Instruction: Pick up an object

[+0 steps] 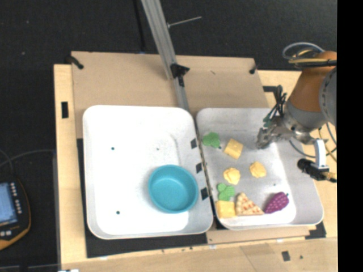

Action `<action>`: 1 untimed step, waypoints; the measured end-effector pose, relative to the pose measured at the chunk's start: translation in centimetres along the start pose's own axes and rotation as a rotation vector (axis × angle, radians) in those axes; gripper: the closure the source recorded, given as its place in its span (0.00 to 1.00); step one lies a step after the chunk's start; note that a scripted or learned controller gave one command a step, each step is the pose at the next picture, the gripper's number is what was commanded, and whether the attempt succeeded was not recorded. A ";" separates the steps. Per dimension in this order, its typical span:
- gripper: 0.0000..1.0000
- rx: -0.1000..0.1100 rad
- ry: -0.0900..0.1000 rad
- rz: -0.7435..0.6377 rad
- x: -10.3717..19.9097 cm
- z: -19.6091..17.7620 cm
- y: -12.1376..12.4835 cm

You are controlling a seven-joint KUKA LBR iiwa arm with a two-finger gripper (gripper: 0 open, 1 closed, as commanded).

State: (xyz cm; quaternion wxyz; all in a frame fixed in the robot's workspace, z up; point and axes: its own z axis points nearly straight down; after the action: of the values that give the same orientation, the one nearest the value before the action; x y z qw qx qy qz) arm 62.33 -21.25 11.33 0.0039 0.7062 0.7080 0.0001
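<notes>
My gripper (264, 139) hangs over the far right part of the right bin (300, 200), its fingers pointing down and left, with nothing seen between them. Toy foods lie in that bin: a green leafy piece (211, 140), a yellow cheese block (233, 148), a yellow shell-shaped piece (231, 175), a yellow lump (258, 169), a second green piece (226, 192), a yellow cube (226, 209), a pizza slice (247, 205) and purple grapes (276, 202). The cheese block is the nearest piece, left of the fingers.
A blue bowl (172, 188) sits in the left bin (113, 129) near its front right. A metal pole (161, 38) slants up from between the bins. The arm with its orange band (311, 89) stands at the right, cables beside it.
</notes>
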 end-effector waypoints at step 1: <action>1.00 -0.003 0.002 -0.001 -0.3 -6.5 0.2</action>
State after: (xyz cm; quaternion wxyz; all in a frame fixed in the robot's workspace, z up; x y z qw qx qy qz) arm 62.48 -21.52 17.88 0.0041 0.7059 0.7082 0.0021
